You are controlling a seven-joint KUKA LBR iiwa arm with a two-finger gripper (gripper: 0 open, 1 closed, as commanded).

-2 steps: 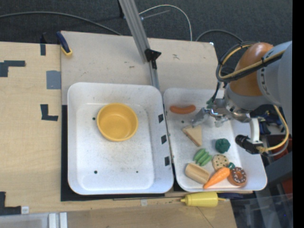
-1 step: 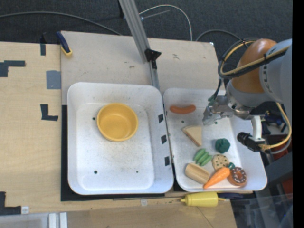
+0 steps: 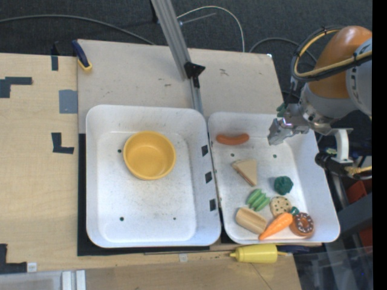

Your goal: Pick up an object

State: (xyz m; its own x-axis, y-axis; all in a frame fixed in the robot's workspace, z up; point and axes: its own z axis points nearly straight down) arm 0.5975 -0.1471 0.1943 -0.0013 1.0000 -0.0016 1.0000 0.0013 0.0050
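Note:
The right bin (image 3: 314, 180) holds several toy foods: a red sausage (image 3: 232, 139) at the back, a tan sandwich wedge (image 3: 246, 171) in the middle, a dark green broccoli (image 3: 283, 184), a light green vegetable (image 3: 258, 199), a cookie (image 3: 279, 205), a bread roll (image 3: 250, 220), an orange carrot (image 3: 277, 225) and a chocolate donut (image 3: 301, 223). My gripper (image 3: 280, 130) hangs over the back right part of this bin, to the right of the sausage and apart from it. Nothing shows in its grasp.
A yellow bowl (image 3: 149, 154) sits in the left bin (image 3: 103, 186). A yellow mustard bottle (image 3: 257, 254) lies on the bench just in front of the right bin. A grey metal pole (image 3: 175, 32) slants down to the bins' back edge. Cables lie behind.

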